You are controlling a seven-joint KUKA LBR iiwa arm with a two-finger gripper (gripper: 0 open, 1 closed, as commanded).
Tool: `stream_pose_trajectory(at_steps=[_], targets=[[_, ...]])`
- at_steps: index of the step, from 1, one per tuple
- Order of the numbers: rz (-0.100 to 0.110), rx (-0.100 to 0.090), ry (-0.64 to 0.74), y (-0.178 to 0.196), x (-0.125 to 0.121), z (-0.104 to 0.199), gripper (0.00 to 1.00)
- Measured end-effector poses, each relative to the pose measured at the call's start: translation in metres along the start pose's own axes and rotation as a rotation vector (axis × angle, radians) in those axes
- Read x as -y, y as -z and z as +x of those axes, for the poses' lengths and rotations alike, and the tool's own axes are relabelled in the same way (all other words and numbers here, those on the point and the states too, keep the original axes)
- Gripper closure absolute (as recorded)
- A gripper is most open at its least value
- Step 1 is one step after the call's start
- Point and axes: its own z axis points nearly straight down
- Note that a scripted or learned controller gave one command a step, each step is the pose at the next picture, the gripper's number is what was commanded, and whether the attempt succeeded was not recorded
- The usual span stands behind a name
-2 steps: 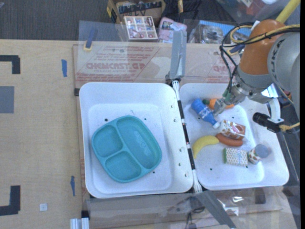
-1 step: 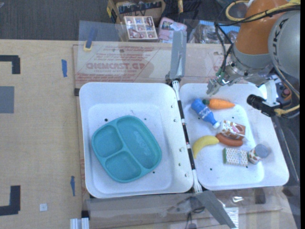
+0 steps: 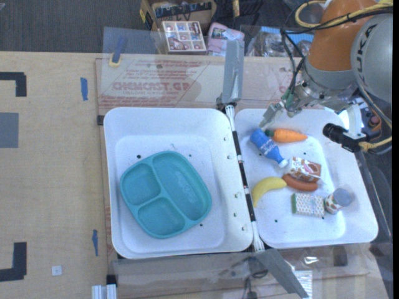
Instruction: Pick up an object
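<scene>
The right bin (image 3: 358,226) holds several toy items: an orange carrot (image 3: 288,135), a blue bottle (image 3: 268,146), a yellow banana (image 3: 267,187), a red sausage (image 3: 300,182), a small printed packet (image 3: 307,167), a patterned box (image 3: 307,204) and a grey-blue round piece (image 3: 341,198). My gripper (image 3: 279,112) hangs over the bin's far left corner, just above and behind the carrot and the bottle. It stands open with nothing between its fingers.
The left bin (image 3: 124,126) holds a teal divided tray (image 3: 165,194). A grey divider (image 3: 232,73) rises behind the seam between the bins. Cardboard boxes (image 3: 181,17) and clutter sit beyond the bench. A black cable end (image 3: 340,134) hangs at the right bin's far right.
</scene>
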Motion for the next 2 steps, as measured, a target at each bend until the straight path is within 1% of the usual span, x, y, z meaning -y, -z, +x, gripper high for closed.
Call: stream_pose_trajectory(at_steps=[1, 2], targets=[[-0.001, -0.001, 0.158, -0.098, 0.050, 0.002, 0.00], [-0.007, 0.002, 0.156, -0.086, 0.049, 0.001, 1.00]])
